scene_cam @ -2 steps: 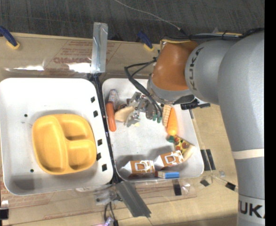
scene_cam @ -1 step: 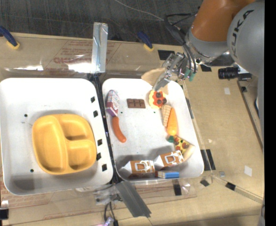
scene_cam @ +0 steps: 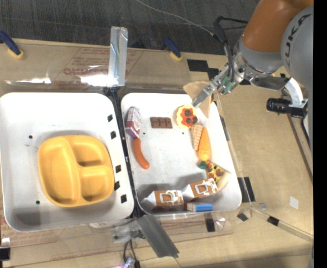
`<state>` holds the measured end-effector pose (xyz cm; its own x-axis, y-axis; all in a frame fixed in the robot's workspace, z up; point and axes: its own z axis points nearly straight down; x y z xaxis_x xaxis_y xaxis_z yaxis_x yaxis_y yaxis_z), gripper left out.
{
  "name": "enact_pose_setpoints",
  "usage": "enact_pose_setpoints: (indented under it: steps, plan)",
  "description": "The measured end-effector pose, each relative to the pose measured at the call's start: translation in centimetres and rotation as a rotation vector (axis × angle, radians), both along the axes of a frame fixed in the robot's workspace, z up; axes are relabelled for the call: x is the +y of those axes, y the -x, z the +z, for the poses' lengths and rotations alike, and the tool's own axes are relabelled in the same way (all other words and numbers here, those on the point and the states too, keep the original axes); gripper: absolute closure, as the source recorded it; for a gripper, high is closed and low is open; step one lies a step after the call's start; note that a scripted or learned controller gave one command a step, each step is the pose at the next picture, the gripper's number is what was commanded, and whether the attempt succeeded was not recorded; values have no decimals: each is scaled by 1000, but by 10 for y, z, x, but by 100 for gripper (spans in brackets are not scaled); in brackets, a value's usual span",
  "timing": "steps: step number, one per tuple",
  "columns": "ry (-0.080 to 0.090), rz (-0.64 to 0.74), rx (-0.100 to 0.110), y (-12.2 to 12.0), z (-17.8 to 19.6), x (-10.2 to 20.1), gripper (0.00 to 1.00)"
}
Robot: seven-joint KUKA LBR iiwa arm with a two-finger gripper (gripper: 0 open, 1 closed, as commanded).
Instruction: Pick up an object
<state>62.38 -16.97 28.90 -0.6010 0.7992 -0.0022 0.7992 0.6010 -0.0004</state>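
Two shallow white bins are seen side by side on the bench, the left bin (scene_cam: 7, 149) holding a yellow divided tray (scene_cam: 76, 169) that lies near its middle. The right bin (scene_cam: 169, 141) holds the small toy foods: a purple-and-white wrapped item (scene_cam: 133, 121) lies along the left wall, with a red-orange sausage (scene_cam: 140, 154) just below it, and a brown chocolate bar (scene_cam: 161, 123) is placed near the upper middle. A round yellow piece with dark and red toppings (scene_cam: 186, 116) is found at the upper right, and below it an orange carrot-like piece (scene_cam: 205, 144) lies beside a ridged waffle-coloured strip (scene_cam: 197, 135), the two touching. A pizza slice (scene_cam: 215, 173) rests near the right wall, and two small brown-and-white cartons (scene_cam: 186, 194) are set along the lower edge, with a flat white-and-blue item (scene_cam: 199, 207) just beneath them. The grey arm with its orange band (scene_cam: 269, 15) is extended in from the right, and the gripper (scene_cam: 203, 98) is held over the bin's upper right corner, just above the round yellow piece (whether it touches that piece cannot be told). Nothing is seen between its fingers, and whether they stand apart or together cannot be made out at this angle. A strip of silver tape (scene_cam: 118, 54) is fixed upright above the gap between the bins.
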Motion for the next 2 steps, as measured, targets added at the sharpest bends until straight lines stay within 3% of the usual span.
enact_pose_setpoints:
  steps: [1, 2]
  plan:
    - [-2, -172, 5, 47, -15, 34, 100]
    - [-2, -222, 1, 2, 1, 29, 100]
